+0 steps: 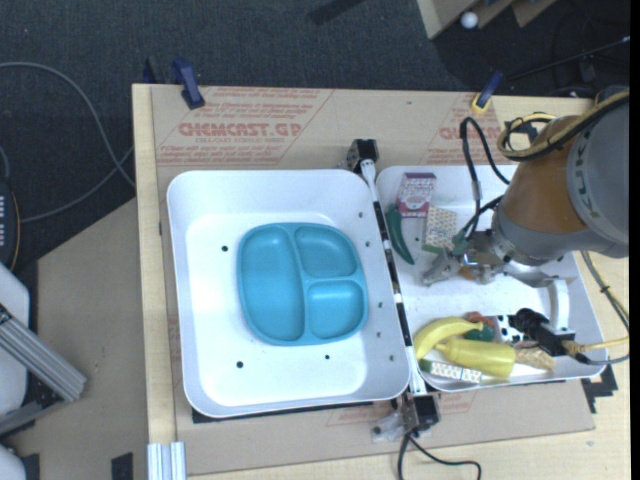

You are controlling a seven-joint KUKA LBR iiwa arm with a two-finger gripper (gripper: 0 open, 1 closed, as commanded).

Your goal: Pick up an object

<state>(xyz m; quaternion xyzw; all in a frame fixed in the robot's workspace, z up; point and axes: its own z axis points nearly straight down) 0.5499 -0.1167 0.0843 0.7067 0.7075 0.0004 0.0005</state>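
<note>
**STATION STATUS: GRIPPER LOW IN RIGHT BIN**

Observe the grey arm with the orange band [545, 203] reaching in from the right of the camera view. Its two-finger gripper [445, 265] sits low over the middle of the right shallow white bin [430, 303], pointing toward the wall shared with the left shallow white bin [210, 268]. You cannot tell from this view how far the jaws are open, nor whether they have hold of anything.

Locate the pick candidates, all in the right bin:

- A green curved strip [399, 238] lies along the left wall, just beside the gripper tip.
- A small speckled white packet [440, 226] lies just above the gripper.
- A purple-and-white carded package [418, 193] lies in the far left corner.
- A yellow banana [442, 331] lies along the near side, touching a yellow plastic bottle [482, 356].
- A flat white patterned pack [455, 372] lies against the near rim.

Note that the left bin holds one blue plastic divided plate [300, 281], lying flat near its centre.
</note>
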